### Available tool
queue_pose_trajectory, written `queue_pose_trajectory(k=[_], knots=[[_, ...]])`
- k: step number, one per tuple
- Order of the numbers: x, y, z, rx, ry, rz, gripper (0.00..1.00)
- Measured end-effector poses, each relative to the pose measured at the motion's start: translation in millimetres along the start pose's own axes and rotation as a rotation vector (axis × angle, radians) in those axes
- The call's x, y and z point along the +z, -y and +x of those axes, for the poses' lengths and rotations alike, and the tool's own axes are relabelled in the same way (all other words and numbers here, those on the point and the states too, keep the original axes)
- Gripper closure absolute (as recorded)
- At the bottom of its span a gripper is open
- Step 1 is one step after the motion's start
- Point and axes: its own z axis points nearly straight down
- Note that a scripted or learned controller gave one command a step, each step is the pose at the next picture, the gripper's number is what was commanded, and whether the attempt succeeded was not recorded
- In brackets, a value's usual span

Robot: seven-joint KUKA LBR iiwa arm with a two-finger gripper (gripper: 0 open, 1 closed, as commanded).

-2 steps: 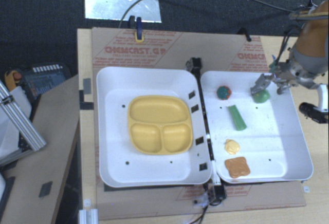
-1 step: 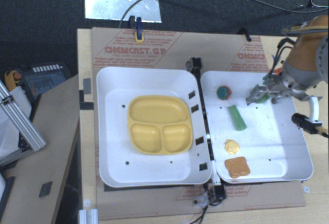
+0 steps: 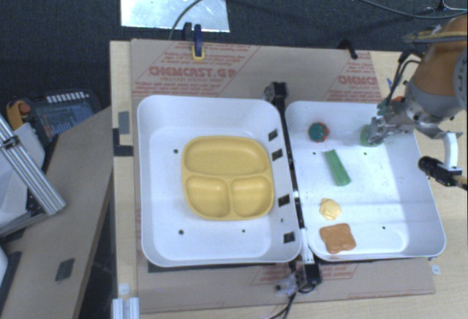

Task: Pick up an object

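Tool point(image 3: 374, 132) hung low at right bin's point(image 3: 417, 186) far edge near green ball point(image 3: 318, 132), likely lining up a pick; grip state unclear.

grey arm point(image 3: 439, 102), broad orange band point(image 3: 439, 69) above the wrist, metallic gripper point(image 3: 374, 132), thin cables

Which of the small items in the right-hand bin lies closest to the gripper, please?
The small teal ball, near the bin's far wall. It lies closer to the gripper than the green stick, the yellow lump or the orange-brown piece.
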Motion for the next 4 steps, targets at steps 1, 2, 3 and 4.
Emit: queue_pose_trajectory(k=[1, 2, 3, 4], knots=[[-52.1, 6.6, -5.6, 0.002, 0.000, -0.001, 1.00], [-97.6, 4.8, -1.3, -0.003, 0.000, -0.001, 1.00], [-143.2, -1.9, -0.1, -0.003, 0.000, -0.002, 1.00], [-141.7, -2.5, 63.0, -0.009, -0.004, 0.003, 1.00]])
